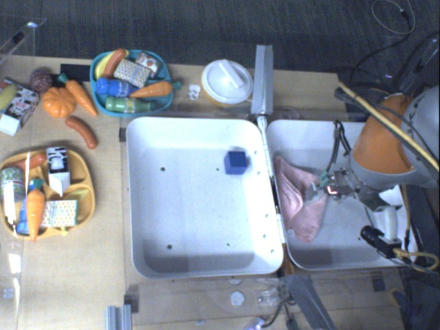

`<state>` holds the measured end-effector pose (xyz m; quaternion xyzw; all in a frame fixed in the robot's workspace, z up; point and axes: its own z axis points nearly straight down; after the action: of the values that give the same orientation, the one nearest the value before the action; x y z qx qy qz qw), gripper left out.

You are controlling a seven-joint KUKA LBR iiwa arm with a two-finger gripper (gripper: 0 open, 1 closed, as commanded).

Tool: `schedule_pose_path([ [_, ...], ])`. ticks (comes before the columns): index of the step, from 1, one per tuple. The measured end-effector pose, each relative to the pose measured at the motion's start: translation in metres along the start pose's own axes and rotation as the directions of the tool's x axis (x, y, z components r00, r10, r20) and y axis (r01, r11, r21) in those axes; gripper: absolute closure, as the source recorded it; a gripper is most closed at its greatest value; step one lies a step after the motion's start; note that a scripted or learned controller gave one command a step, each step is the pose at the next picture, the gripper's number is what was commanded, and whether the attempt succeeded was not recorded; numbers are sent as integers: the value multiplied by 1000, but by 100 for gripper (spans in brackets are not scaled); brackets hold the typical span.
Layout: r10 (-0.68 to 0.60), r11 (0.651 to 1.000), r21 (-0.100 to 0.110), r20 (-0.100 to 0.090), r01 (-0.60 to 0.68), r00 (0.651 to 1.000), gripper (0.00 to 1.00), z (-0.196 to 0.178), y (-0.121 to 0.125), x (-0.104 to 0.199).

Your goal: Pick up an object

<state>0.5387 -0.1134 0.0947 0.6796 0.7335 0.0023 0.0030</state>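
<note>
Over the right bin (344, 256), the gripper (323, 188) sits at the pink cloth's (297, 201) edge, its grip impossible to judge; this looks like the grasp step, calling next for a lift.

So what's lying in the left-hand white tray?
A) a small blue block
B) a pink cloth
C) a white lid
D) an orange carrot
A: the small blue block sits alone in the left bin, near its upper right corner, while the pink cloth lies in the right bin by the arm.
</note>
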Motion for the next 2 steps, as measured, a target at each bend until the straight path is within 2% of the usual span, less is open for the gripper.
schedule_pose_path([
  [1,22,1000,-8,2,-22,1000,0,5,58,-17],
  [2,-105,994,-7,3,105,994,0,5,81,20],
])
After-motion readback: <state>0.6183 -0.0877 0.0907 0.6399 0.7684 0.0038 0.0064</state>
